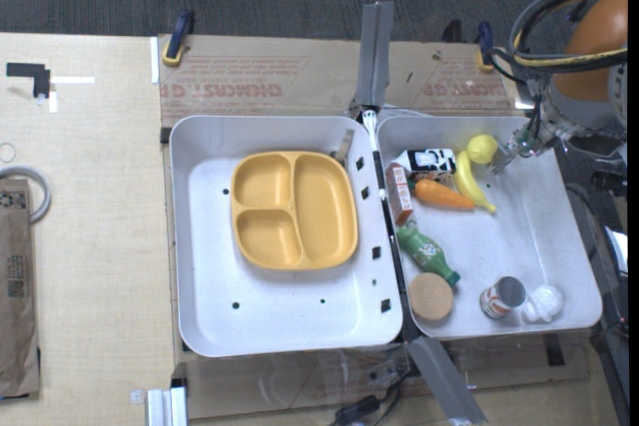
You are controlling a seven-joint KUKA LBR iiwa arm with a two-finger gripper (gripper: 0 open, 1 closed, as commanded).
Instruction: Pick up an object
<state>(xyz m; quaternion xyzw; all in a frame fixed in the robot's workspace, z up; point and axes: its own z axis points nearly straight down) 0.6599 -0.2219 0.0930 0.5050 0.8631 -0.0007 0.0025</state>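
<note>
The arm (589, 45) reaches in from the right, and its gripper (517, 147) hangs over the top right corner of the right bin (574, 224). I cannot tell if it is gripping or let go, because it looks small and blurry here, and nothing shows in it. The things to pick from all lie in this bin. A lemon (481, 148) sits just beside the gripper, touching the top of a banana (471, 181). A carrot (444, 196) lies next to the banana. A green bottle (427, 251), a round cork (431, 296) and a can (502, 295) are lower down. The left bin (195, 244) has a yellow plate (296, 211) in it. The lemon looks like the easy pick, since it is closest. To do it well, the gripper should come straight down over the middle of the lemon. The lemon is round and may roll, so squeeze slowly. Do not bump the banana or the bin wall.
</note>
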